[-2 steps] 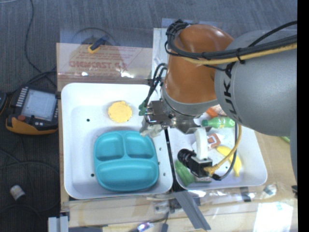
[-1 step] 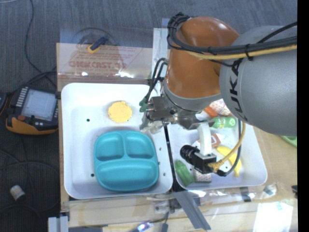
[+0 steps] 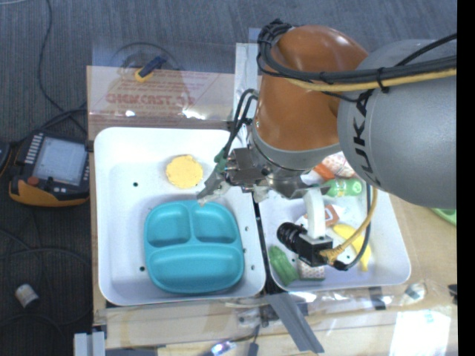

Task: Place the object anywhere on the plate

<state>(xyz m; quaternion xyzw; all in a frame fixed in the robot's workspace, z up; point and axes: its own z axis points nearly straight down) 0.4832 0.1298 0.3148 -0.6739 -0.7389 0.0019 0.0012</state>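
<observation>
Looking down on two white bins side by side; finding the disc, yellow and nearly round, lying flat on the floor of the left bin toward its far side; showing no clear long axis and pointing no particular way, being at most slightly wider across the bin than along it; sitting just beyond the far rim of the plate, near it but not touching; lying outside the plate, whose three teal compartments are facing up, the two small ones toward the disc and the large one toward the near wall. Reaching in from the right, the arm covering the divide between the bins; bringing the gripper low over the plate's far rim, just right of the disc and slanting down toward the left; not being able to tell whether wide or narrow, nor seeing anything held. Crowding the right bin with clutter, among it a green piece and a yellow piece; resting left of the bins, a handset with a screen.
</observation>
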